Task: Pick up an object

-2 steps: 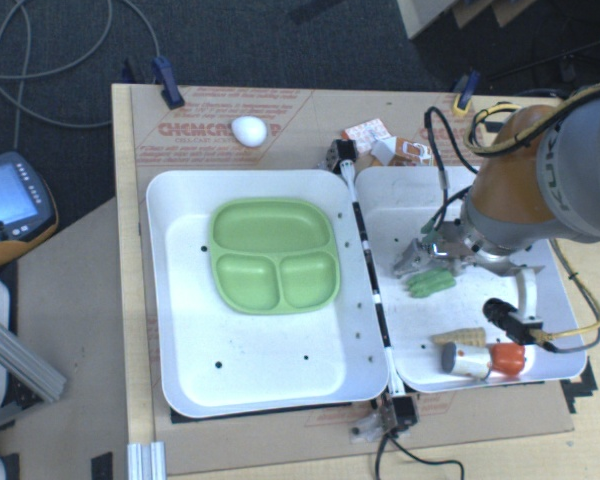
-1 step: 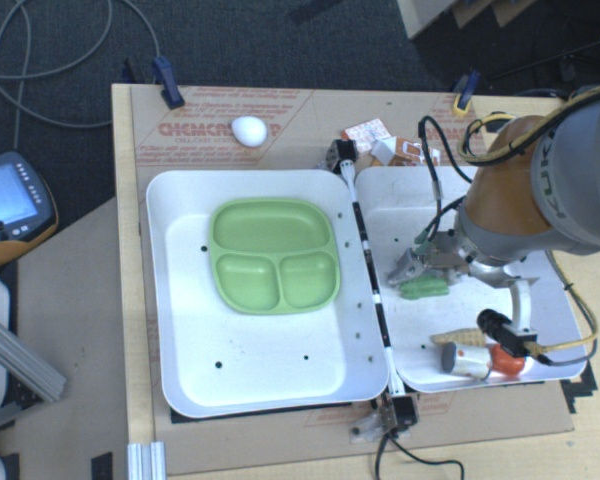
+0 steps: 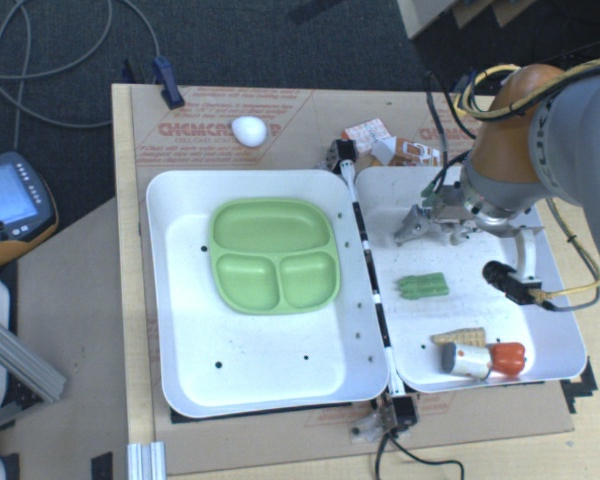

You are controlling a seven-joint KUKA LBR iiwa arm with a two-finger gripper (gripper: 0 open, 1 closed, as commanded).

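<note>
1 flat, ridged green piece (image 3: 422, 286) lies below the gripper (image 3: 420, 224); jaw state unclear.

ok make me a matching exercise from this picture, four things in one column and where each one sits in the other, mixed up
Things:
1. green divided plate
2. white egg
3. green ridged piece
4. small can with a red end

Places:
A. on the bench behind the left bin
B. in the left bin
C. near the front edge of the right bin
D. middle of the right bin

Pairs: 1-B, 2-A, 3-D, 4-C
</note>
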